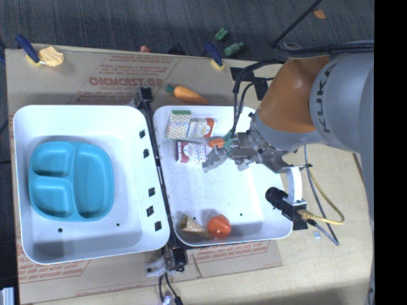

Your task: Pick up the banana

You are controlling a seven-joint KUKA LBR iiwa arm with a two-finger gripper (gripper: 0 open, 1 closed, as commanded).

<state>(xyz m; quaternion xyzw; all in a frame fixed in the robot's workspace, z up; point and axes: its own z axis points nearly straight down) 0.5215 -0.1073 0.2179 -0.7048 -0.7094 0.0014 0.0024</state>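
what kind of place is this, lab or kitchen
Most likely a robotics lab bench: a grey KUKA arm over two white bins, toy food such as a tomato, cardboard underlay, loose cables.

The gripper (216, 160) hangs over the right bin (254, 224), near a red packet (189, 152).

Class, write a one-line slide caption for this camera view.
Grey arm's gripper hovers in the right white bin near small food packets; blue divided plate sits left.

Single fixed overhead camera, looking down at a slant, moderately near, framing both white bins, left bin (25, 189) and right bin (254, 215), on the bench (331, 259), arm (318, 100) entering from the right
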